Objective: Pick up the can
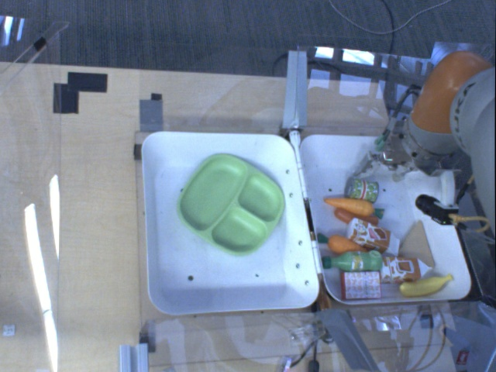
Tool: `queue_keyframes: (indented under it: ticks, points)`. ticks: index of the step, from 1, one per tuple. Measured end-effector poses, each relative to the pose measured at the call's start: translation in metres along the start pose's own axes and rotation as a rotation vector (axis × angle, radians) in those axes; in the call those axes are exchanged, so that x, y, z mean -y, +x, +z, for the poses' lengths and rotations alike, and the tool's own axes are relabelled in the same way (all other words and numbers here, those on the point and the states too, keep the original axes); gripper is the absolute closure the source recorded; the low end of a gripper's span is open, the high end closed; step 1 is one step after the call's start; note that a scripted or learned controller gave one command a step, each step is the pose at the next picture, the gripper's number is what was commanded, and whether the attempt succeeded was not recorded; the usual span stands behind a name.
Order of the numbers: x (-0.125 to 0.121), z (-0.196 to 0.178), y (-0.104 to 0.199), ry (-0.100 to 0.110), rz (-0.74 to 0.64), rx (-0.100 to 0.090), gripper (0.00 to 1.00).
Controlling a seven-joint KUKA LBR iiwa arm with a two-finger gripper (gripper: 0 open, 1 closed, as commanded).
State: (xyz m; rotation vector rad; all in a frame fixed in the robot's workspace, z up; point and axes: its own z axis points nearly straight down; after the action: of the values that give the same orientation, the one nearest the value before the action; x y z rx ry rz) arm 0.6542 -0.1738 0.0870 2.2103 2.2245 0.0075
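The can is lying on its side in the right bin, toward the far edge, its long axis running left to right. The gripper is hovering just beyond it (grip state: cannot tell). Likely light, rigid, smooth; best pinched across its curved sides.

The left bin and the right bin are plain white, and the left one carries a pale green divided plate. In the right bin the can is green with a light label, the two carrots are orange, the bottle green with a red-and-white label, the banana yellow, and the cartons white with red and orange print. The counter is light wood with black patches; the arm is grey with an orange band
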Motion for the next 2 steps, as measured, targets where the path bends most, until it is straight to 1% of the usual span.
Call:
queue_keyframes:
  ticks: [1, 2]
  points:
    - [-0.0030, -0.0133, 0.0015, -0.008, -0.005, 0.001, 1.00]
    - [-0.0031, -0.0134, 0.0015, -0.009, -0.005, 0.001, 0.00]
